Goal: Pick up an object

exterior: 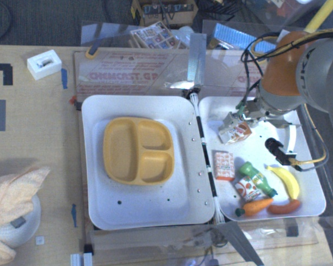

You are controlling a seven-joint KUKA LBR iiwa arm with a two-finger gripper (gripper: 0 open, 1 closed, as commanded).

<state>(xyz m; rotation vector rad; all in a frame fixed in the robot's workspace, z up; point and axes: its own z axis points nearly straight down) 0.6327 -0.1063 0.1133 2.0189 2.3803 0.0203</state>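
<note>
Grey arm (299,65) with orange band in from the upper right of the frame, bent down over the right bin (213,121).

End effector (240,114) low in the upper left part of that bin, right at the top edge of a small carton (237,132), white with orange print. Carton tilted, just below and touching or nearly touching the end effector. Open or closed: cannot tell from this angle. Grip on the carton: not confirmed.

Rest of right bin, lower half:
- red-and-white packet (224,165) flat by the left wall, below the carton and apart from it
- green-capped bottle (252,183) with red label, lying slantwise, just right of the packet
- banana (287,182) right of the bottle, close to it
- carrot (256,206) along the bottom edge, under the bottle
- sausage (286,206) in line with the carrot, to its right, below the banana

Left bin (94,148): one yellow divided tray (137,149), roughly centred, compartments up.

Bench (33,121) at left of frame: small white box (44,64) upper left, pale crumpled cloth (16,187) lower left.
</note>
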